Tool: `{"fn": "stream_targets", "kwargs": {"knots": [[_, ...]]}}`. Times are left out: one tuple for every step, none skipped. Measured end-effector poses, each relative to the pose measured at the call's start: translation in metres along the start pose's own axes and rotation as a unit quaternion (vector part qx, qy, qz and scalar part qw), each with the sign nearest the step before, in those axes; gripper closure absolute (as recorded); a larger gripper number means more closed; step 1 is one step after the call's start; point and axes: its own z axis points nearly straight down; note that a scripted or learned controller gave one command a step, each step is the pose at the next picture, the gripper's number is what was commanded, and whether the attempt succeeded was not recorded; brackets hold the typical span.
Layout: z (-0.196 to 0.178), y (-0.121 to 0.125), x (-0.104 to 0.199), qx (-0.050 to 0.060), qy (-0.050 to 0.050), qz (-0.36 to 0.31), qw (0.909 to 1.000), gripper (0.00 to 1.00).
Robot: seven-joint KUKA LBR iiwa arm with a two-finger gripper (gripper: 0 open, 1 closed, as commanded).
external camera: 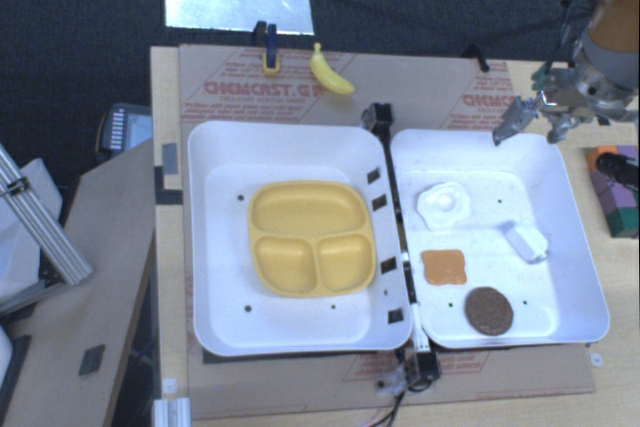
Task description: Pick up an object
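Note:
The right bin (pixel 575 215) holds a white fried-egg shape (pixel 442 203), a small white block (pixel 525 240), an orange square piece (pixel 443 266) and a round brown disc (pixel 489 311). My gripper (pixel 531 122) hangs above the bin's far right corner, behind all these pieces and well apart from them. It is open, with nothing between its fingers. The grey arm with its orange band rises from it to the upper right.
The left bin (pixel 215 215) holds a yellow divided plate (pixel 305 237). A yellow banana (pixel 330 75) and a yellow clamp (pixel 270 55) lie on the board behind the bins. Black clips run along the seam between the bins. Coloured items sit at the right edge.

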Motion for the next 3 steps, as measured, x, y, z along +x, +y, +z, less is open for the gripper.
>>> {"fn": "stream_targets", "kwargs": {"knots": [[-0.008, 0.002, 0.000, -0.006, -0.001, -0.001, 1.0000, 0.00], [0.035, -0.002, -0.003, -0.005, -0.001, 0.000, 1.0000, 0.00], [0.076, -0.002, -0.001, -0.005, -0.001, 0.000, 1.0000, 0.00]]}}
